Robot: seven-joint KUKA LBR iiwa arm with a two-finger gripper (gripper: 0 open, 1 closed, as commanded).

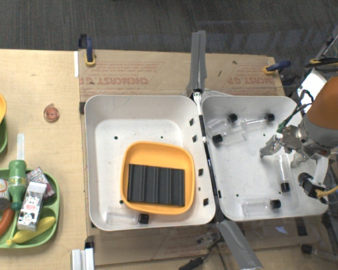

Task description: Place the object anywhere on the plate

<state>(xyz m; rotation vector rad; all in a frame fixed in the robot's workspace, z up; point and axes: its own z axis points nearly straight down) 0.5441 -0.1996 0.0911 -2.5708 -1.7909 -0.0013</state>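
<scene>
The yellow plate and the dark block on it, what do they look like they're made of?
The yellow plate looks like moulded plastic: even colour, rounded rim, a soft sheen. The dark ridged block lying on it seems matte, maybe rubber or foam, with parallel grooves and no glare; the view leaves that open. The white bin under them looks like thin formed plastic.

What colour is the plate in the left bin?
Orange-yellow; the plate shows best in the camera view.
</scene>
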